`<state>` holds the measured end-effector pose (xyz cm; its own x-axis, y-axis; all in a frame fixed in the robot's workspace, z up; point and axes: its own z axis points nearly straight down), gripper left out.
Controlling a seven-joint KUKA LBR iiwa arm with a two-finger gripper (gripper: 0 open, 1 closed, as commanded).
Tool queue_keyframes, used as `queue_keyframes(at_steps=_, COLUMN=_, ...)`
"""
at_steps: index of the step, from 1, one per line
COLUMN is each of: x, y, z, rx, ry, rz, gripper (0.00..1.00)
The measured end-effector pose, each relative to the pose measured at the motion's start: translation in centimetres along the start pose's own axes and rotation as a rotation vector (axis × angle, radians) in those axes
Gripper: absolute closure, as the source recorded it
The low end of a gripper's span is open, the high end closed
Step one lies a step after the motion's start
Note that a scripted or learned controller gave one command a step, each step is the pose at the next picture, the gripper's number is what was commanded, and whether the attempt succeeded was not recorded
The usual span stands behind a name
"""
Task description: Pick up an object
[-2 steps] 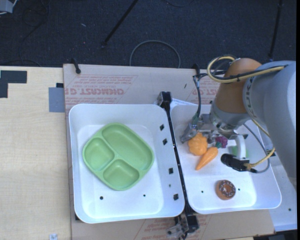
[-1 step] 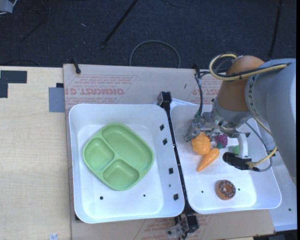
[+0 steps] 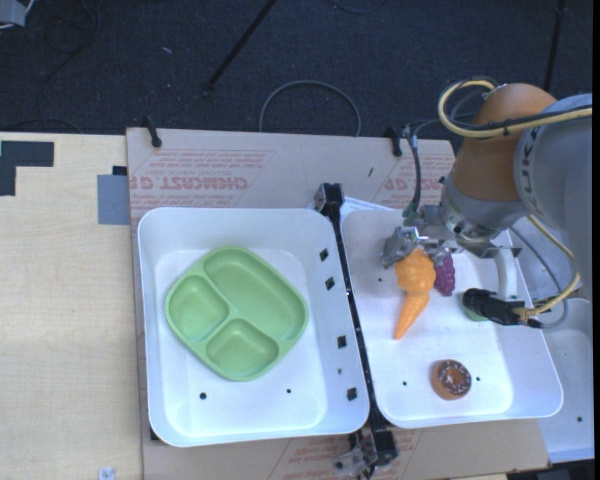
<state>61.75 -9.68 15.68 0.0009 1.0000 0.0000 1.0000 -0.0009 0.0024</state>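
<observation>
**Arm parked right on top of the carrot, can't call the grab**

Standing by the bench, looking down at the two bins. The gripper (image 3: 408, 244) sits low over the right bin (image 3: 510, 363), up around 11 o'clock of that bin's floor. The thick end of a toy carrot (image 3: 412, 296) is tucked right under it. From there the carrot runs down toward 7 o'clock, with its tip pointing at the middle of the bin.

My guess is the carrot is the target, since the tool is lined up over the fat end, where there's the most to squeeze. Honestly though, I can't tell if the gripper is open or clamped. The metal bits and the orange top blur together from this angle, so I won't say it has the carrot.

What bugs me is the little purple thing (image 3: 445, 274), maybe grapes. It's at 3 o'clock of the carrot's top and looks like it's touching it. If the tool closes wide, I reckon it could catch that too, or shove it aside.

A donut (image 3: 451, 379) lies at 5 o'clock of the carrot, well apart and out of the way. The left bin (image 3: 180, 408), over at 9 o'clock, holds a green divided plate (image 3: 236, 311), which is nowhere near the action. The arm (image 3: 500, 158) comes in from 2 o'clock.
</observation>
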Motion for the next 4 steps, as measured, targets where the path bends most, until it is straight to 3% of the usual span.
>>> queue_keyframes(at_steps=2, x=1.5, y=0.2, z=-11.0, rx=-0.001, ry=0.000, rz=-0.003, gripper=1.00)
queue_keyframes(at_steps=4, x=10.7, y=-3.6, z=-10.2, rx=0.008, ry=0.002, rz=-0.005, gripper=1.00)
